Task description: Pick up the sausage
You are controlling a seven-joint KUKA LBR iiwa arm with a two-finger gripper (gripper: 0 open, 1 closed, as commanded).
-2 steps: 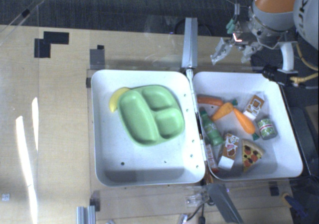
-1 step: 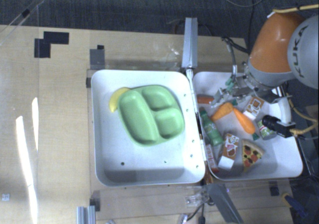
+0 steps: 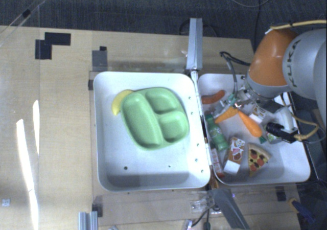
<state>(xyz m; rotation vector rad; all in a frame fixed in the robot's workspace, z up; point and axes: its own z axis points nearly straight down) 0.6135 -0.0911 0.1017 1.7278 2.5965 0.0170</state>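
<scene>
**Sausage lying free at top of right bin, arm close beside it**

Sausage [image 3: 213,96]: reddish-brown, lying flat near the upper left corner of the right bin [image 3: 301,170], just right of the divider between the two bins. Nothing rests on it, so it looks reachable from above.

Gripper [image 3: 239,100]: set low over the upper middle of the right bin, just right of the sausage. It is mostly masked by the wrist and cabling; cannot tell whether it is apart or together. No item seen in it.

Clutter below the sausage: two orange carrots [image 3: 244,119], a green bottle [image 3: 216,137] along the bin's left wall, a pizza slice [image 3: 257,158] lower down. Judgement: the nearest carrot could be nudged on approach.

Left bin [image 3: 102,173] holds a green divided tray [image 3: 156,116] over a yellow banana [image 3: 120,102].
</scene>
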